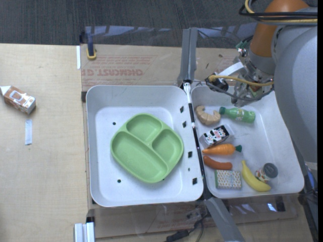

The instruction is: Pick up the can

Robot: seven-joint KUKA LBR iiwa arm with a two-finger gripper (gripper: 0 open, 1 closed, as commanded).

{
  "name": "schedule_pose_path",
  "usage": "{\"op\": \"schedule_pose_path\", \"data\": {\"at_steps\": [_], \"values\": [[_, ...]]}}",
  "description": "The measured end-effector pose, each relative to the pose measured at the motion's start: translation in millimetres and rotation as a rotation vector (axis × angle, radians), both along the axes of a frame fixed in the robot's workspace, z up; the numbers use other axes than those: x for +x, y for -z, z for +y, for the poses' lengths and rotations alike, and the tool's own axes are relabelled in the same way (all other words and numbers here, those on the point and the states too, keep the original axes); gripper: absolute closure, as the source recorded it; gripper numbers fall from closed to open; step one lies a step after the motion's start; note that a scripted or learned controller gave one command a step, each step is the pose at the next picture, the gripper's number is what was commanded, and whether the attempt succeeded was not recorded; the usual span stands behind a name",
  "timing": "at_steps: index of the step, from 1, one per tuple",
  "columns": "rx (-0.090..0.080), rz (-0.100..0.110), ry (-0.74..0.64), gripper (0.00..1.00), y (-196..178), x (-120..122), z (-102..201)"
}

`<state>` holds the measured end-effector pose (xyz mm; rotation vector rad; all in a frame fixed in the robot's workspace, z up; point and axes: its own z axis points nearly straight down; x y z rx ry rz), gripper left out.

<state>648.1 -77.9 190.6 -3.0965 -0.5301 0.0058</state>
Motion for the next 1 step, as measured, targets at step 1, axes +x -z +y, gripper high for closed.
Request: {"op": "schedule_pose_path", "data": {"at_steps": [1], "values": [[0.001, -0.001, 0.029, 1.00, -0.4, 2.4, 56.3]]}}
